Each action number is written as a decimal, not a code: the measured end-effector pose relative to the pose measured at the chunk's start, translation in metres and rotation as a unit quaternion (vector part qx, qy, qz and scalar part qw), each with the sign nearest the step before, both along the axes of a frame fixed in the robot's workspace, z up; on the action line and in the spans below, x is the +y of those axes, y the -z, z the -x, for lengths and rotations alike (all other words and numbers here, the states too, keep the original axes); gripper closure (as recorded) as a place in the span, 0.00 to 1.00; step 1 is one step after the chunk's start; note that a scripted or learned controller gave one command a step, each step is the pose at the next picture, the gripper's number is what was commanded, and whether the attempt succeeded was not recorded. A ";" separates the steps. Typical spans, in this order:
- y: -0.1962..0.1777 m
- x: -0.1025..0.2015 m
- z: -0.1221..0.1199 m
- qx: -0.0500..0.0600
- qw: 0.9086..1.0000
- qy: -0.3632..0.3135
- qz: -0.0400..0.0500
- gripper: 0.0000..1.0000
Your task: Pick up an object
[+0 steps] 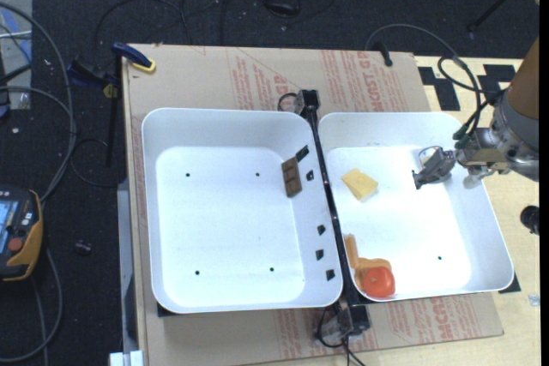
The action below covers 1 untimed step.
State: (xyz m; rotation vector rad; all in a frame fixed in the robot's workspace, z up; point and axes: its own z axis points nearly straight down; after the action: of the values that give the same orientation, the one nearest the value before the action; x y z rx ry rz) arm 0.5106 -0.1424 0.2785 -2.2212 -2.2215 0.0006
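Trouble from here is mostly a matter of aim and height. The dark grey gripper (pixel 426 170) is over the upper right part of the shallow white right-hand bin (pixel 412 236). From this slanted view you cannot tell whether it is open or closed, nor how high it sits above the bin floor.

The closest candidate is the pale yellow soft-looking block (pixel 360 184), which lies near the gripper on its left and apart from it, on bare floor. It looks like the easiest pick, but it lies skewed to the bin walls. If you come down off-centre, you may nudge it aside or pinch only a corner, and it would likely slip out on the lift.

The round red tomato-like ball (pixel 377 280) sits in the bin's near left corner, touching or just beside a short orange stick-shaped piece (pixel 351 249) along the dividing wall. You would probably find that pair awkward: the walls crowd the approach, and the ball could roll away.

The small dark brown rectangular block (pixel 292 178) lies in the shallow white left-hand bin (pixel 223 219), close against its right wall. Reaching it means crossing the divider, so a low pass risks striking the rims.
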 end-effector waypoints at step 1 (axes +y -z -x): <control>0.052 0.011 -0.028 0.001 1.000 -0.001 0.000 0.00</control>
State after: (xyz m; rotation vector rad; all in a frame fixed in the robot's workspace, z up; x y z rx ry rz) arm 0.5388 -0.1317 0.2269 -2.2180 -2.2211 0.0029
